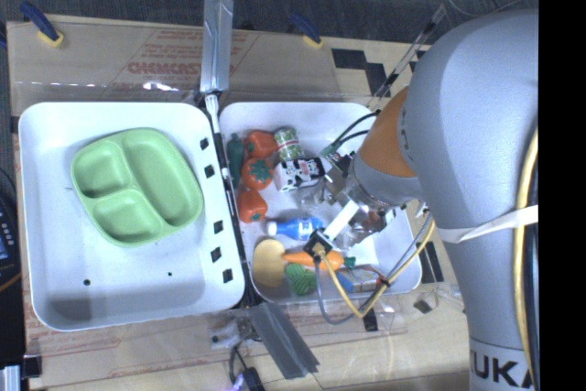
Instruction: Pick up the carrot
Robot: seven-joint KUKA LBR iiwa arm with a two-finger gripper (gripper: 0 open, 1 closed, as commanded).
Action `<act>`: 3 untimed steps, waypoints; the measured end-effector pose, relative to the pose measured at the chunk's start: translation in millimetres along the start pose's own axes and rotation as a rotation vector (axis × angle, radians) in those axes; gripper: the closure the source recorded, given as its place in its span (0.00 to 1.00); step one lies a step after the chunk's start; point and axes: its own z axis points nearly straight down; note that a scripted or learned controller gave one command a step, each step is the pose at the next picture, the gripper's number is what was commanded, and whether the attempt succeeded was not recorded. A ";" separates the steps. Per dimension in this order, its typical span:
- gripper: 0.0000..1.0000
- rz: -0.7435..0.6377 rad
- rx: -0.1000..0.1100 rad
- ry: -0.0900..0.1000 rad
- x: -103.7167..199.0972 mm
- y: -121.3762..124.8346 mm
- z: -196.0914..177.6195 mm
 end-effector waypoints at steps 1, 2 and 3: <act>0.00 0.016 -0.006 0.003 -32.2 -17.8 -217.8; 0.00 0.193 0.001 -0.003 -6.1 -82.6 -92.6; 1.00 0.186 0.003 -0.003 -5.3 -82.3 -102.4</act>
